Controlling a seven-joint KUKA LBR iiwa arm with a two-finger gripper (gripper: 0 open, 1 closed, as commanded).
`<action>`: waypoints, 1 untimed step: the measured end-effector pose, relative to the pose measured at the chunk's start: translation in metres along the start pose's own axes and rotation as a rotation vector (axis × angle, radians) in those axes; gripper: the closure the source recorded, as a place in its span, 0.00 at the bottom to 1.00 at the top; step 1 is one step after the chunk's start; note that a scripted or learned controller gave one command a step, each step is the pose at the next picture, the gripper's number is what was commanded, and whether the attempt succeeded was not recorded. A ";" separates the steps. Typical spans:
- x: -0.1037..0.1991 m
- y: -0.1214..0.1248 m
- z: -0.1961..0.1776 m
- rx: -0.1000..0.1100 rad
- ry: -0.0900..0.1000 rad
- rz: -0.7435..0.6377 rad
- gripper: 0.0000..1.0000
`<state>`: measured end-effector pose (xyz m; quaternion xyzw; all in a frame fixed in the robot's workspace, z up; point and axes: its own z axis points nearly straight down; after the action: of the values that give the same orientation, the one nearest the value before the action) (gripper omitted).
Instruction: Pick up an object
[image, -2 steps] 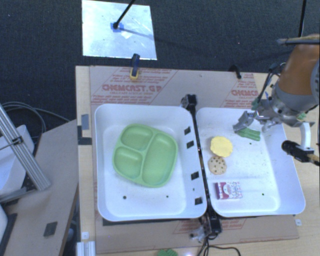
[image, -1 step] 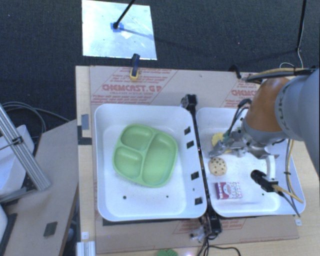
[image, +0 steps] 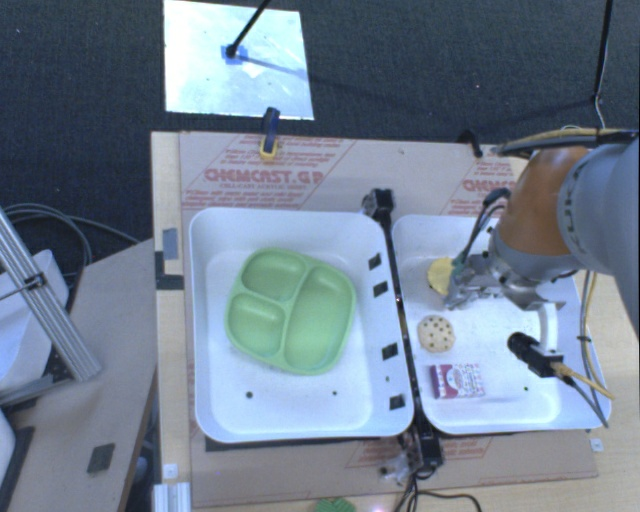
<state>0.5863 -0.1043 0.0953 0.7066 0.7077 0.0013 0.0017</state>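
1. The bench (image: 300, 170), topped with a sheet bearing red print, carries everything. Its 3 o'clock edge is hidden under the arm.
2. The arm (image: 590, 210), grey with an orange band, comes in from 3 o'clock and is cut off at that side. It hangs over the 12-to-3 o'clock part of the right bin and covers the bin's floor and rim there.
3. The left bin (image: 215, 400) is white and shallow, and I can see all of it.
4. The right bin (image: 510, 410) touches the left bin along a seam lined with small black clips (image: 381, 289).
5. A green plate (image: 292, 310) with three compartments lies flat near the middle of the left bin, well apart from the tool.
6. The gripper (image: 458, 292) points down at the 10 o'clock part of the right bin. From here it is a dark, blurred clump. I cannot tell how far open it is, or whether it has hold of anything.
7. A red-and-white packet (image: 457, 380) lies flat at 6 o'clock from the gripper, near the bin's front wall. Its print is too small to read.
8. A yellow piece (image: 439, 273) sits just at the gripper's 10 o'clock, touching it or nearly so. Its 3 o'clock side is hidden behind the gripper, so I cannot make out its full shape.
9. A round speckled cookie (image: 435, 333) lies at about 7 o'clock from the gripper, near it and apart from it, between the yellow piece and the packet.
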 end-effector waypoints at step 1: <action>0.001 0.043 0.011 -0.001 0.000 -0.004 1.00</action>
<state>0.6296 -0.1028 0.0849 0.7050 0.7092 0.0017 0.0023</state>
